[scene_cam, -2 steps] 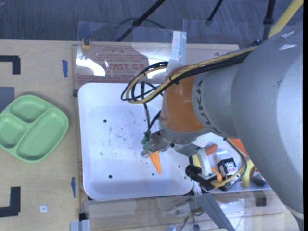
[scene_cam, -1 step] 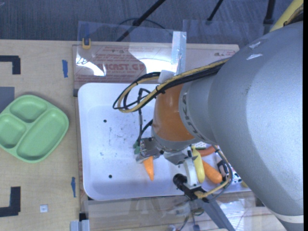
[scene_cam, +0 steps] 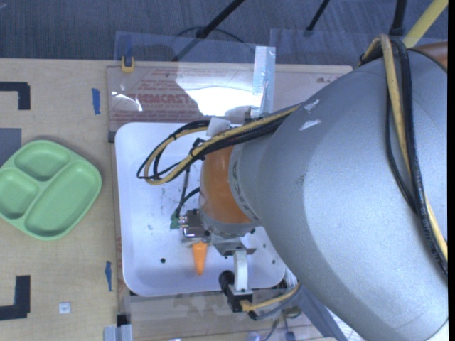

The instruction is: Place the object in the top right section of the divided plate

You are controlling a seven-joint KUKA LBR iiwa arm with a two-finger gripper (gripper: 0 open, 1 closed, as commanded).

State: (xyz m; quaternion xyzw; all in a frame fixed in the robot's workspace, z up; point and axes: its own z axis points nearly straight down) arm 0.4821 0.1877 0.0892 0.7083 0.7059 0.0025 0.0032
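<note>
Tapered orange carrot [scene_cam: 200,257], white bin [scene_cam: 142,261]

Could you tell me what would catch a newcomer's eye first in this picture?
The huge grey robot arm with an orange band fills the right half, reaching down into the shallow white bin. Beneath its wrist a small orange carrot-shaped object points downward. At far left, a light green divided plate sits on the wooden bench.

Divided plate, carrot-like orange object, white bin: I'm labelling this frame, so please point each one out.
divided plate [scene_cam: 50,189]: camera view, on the ridge between its sections.
orange object [scene_cam: 200,258]: camera view, mid-body, below the wrist.
white bin [scene_cam: 138,190]: camera view, bare floor at left.
</note>
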